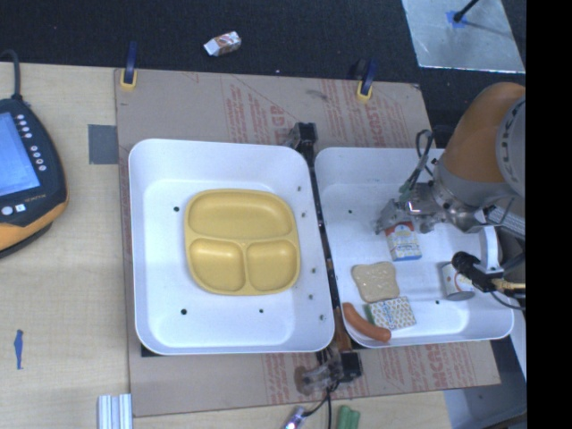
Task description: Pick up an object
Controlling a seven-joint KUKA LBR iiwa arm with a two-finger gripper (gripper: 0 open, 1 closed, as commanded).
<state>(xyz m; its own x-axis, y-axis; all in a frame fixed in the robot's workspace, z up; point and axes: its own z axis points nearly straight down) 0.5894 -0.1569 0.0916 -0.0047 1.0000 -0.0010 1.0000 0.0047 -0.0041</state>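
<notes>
Pincer (pixel 404 219) is down inside the right bin (pixel 357 172), hanging off the grey arm (pixel 487 164) that comes in from the right with its orange band on top. Honestly can't tell whether it's spread or pressed together, the metal bits blur together from this angle. It sits right at the far end of a small white carton (pixel 404 241) with a blue and red label, looks like touching it, but I don't see the carton between anything.

Just near of the carton there's a tan cracker-looking square (pixel 375 281), then a speckled little packet (pixel 393 313) near of that, and a toy sausage (pixel 366 325) lying at the near left corner of the bin. A small grey cup-shaped thing (pixel 454 281) sits toward the right side, by some black cabling.

Left bin (pixel 152 239) has a yellow divided tray (pixel 241 240) sitting in the middle, three compartments.

Both bins rest on a brown cardboard sheet (pixel 223 105) clamped at its far edge to a light wood surface (pixel 54 329). An orange-edged control pendant (pixel 22 181) with a screen lies on the far left. Beyond the surface is dark carpet floor (pixel 134 7) with a crumpled wrapper (pixel 222 43) on it and a pale mat (pixel 460 21) in the far right corner.
</notes>
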